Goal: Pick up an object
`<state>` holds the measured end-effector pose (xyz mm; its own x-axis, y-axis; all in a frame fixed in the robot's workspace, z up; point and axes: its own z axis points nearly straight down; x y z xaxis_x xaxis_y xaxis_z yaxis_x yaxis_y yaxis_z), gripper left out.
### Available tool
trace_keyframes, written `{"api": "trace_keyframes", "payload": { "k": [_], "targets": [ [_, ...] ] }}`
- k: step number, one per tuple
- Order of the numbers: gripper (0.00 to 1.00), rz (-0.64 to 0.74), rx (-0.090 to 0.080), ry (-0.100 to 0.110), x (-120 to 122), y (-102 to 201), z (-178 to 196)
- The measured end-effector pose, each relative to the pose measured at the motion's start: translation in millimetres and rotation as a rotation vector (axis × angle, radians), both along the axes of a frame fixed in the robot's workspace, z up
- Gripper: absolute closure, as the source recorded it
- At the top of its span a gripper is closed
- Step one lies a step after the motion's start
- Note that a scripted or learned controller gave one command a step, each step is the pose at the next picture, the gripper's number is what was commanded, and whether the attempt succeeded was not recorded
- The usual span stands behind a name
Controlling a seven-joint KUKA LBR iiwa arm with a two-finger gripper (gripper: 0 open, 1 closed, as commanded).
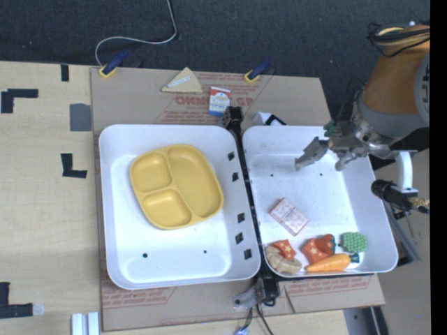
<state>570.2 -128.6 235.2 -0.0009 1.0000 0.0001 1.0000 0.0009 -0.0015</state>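
The right bin (279, 142) holds a pink patterned packet (288, 216) near its middle. Along its front edge lie a tan and red toy food piece (283, 254), a red pepper (319, 246), an orange carrot (328, 262) and a green piece (353, 242). My gripper (325, 156) hangs over the back right part of this bin, well behind the packet. Its two grey fingers (308, 155) are spread apart, with nothing between them.
The left bin (122, 257) carries a yellow divided plate (175, 185). Behind the bins on the cardboard sit a small red and white carton (219, 101) and a tan wedge (183, 82). A black divider (241, 187) runs between the bins.
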Motion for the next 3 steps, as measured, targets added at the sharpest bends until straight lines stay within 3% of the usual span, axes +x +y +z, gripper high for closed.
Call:
{"api": "trace_keyframes", "payload": {
  "k": [1, 2, 3],
  "targets": [
    [0.00, 0.001, 0.000, 0.001, -7.3, 43.5, -51.8],
    [0.00, -0.001, 0.000, -0.002, -44.6, 32.7, -149.3],
    [1.00, -0.002, -0.003, -0.005, -44.1, 31.1, -139.5]
  ]
}}
